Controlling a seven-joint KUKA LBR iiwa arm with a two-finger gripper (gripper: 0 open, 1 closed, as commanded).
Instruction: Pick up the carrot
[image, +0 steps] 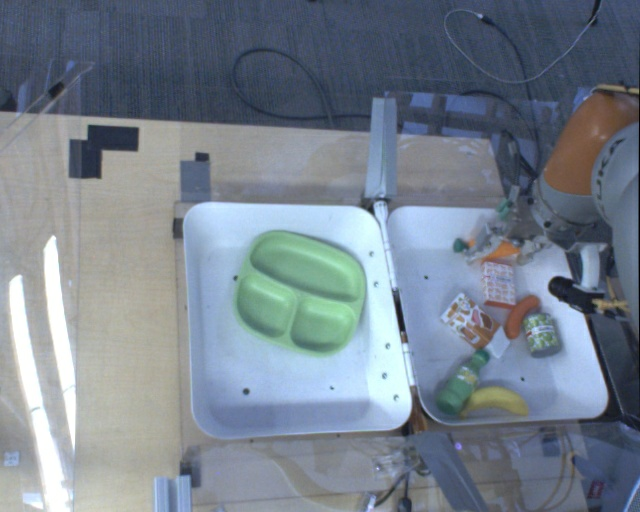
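Two white bins sit side by side on the surface (100, 300). The left bin (215, 395) holds a green plate (300, 292) with three parts in it. The right bin (585, 395) holds lots of small things.

The carrot (505, 252) lies near the far edge of the right bin. It is orange, and its green end points to the left. The grey and orange arm (600, 165) comes in from the right, and its jaws hang just over the carrot. I cannot tell if the jaws are spread or pressed together, or if they touch the carrot.

Just in front of the carrot is a red and white box (499, 283). Near it lie a small packet (467, 318) and a red-orange sausage (521, 315). A little green can (541, 335) sits just beside the sausage. At the near edge a green bottle (462, 385) lies tilted, touching a yellow banana (498, 401)
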